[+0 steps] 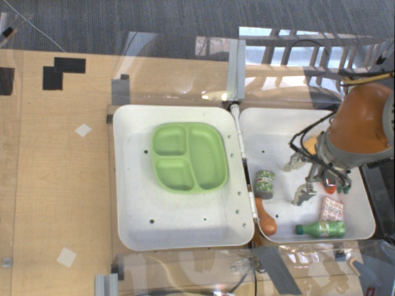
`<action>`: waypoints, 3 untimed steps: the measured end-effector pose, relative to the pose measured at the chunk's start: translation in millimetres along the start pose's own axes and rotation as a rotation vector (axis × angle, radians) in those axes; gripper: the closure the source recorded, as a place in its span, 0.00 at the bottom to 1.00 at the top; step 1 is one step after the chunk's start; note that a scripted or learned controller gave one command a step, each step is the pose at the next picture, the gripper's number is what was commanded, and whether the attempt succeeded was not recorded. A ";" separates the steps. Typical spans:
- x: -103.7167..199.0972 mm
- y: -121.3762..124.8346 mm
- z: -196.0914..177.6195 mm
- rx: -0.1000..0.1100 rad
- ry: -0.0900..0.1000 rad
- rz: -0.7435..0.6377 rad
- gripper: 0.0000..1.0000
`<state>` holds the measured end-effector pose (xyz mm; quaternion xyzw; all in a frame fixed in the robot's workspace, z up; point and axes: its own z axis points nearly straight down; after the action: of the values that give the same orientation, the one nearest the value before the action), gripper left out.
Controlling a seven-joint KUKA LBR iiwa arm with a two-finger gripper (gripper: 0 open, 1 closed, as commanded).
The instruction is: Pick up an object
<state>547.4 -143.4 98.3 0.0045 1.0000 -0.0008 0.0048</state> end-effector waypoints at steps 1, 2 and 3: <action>-3.2 1.7 -12.3 0.001 -0.008 -0.008 1.00; 40.1 -9.7 -88.4 0.001 -0.002 0.285 1.00; 57.0 -13.8 -92.3 0.000 0.001 0.070 1.00</action>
<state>489.4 -156.6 190.1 0.0394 0.9992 -0.0008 0.0043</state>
